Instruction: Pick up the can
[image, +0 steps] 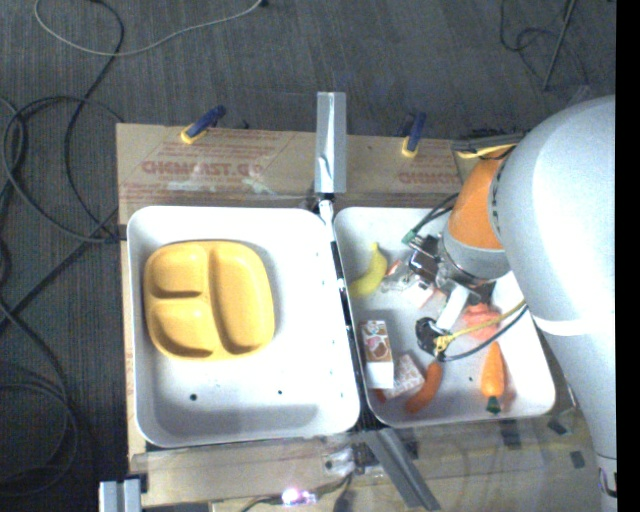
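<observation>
While the claw hung over the right bin, you couldn't tell its opening or pick out the can. With a banana at ten o'clock and a carrot at five, it risked seizing the wrong item.

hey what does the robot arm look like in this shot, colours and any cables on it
The arm is a bulky, rounded shell in pale grey, nearly white under the light. An orange band rings it above the wrist. Below that, the gripper is a cluster of dark and metallic parts with white pieces. Thin cables, including yellow ones, loop around it. No lettering or markings are legible.
</observation>
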